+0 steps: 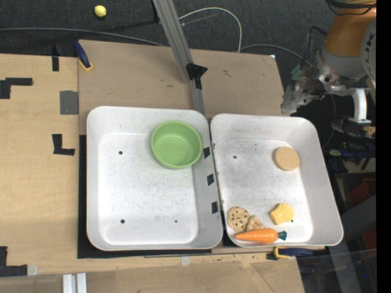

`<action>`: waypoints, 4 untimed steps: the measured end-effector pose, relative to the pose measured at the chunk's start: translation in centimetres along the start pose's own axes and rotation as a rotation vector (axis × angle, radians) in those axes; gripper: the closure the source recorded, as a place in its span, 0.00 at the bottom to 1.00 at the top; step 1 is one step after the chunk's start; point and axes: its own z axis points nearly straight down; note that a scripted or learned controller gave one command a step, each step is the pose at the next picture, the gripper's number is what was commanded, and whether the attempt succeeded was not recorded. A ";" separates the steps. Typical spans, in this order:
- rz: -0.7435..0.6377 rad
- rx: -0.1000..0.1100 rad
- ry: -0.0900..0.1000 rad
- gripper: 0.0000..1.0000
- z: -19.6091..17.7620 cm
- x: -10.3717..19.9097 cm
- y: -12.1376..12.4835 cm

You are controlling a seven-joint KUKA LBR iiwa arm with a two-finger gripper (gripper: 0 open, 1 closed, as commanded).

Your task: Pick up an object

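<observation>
Carrot (261,236): lying flat along the near wall of the right bin (317,163), the thing sitting farthest from the gripper (294,99) in that bin, nearer the camera and a little left of it.
Cookie (237,217): lying just behind the carrot's left end, nearer the camera than the gripper and well to its left; a second small biscuit (255,223) is resting beside it, against the carrot.
Cheese wedge (281,213): sitting just behind the carrot's right end, almost straight in line with the gripper but well apart from it, toward the camera.
Tan disc (286,159): lying alone on the right bin's floor, the closest thing to the gripper, a short way nearer the camera; nothing is touching it.
Green bowl (176,144): standing upright in the far right corner of the left bin (98,182), far to the gripper's left and slightly nearer the camera.
Gripper: hanging over the counter (244,78) just past the right bin's far rim, near its far right corner, outside the bin; it is carrying nothing that can be seen, and whether it is spread or pressed together cannot be told.
Metal pole (177,35): slanting up from between the bins, left of the gripper.
Yellow ball (100,10): lying on the dark floor, far left of and beyond the gripper.
</observation>
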 end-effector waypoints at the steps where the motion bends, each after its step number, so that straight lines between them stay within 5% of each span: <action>1: -0.004 0.005 0.002 1.00 0.6 5.0 -0.6; 4: -0.005 0.006 0.002 1.00 2.6 19.7 1.2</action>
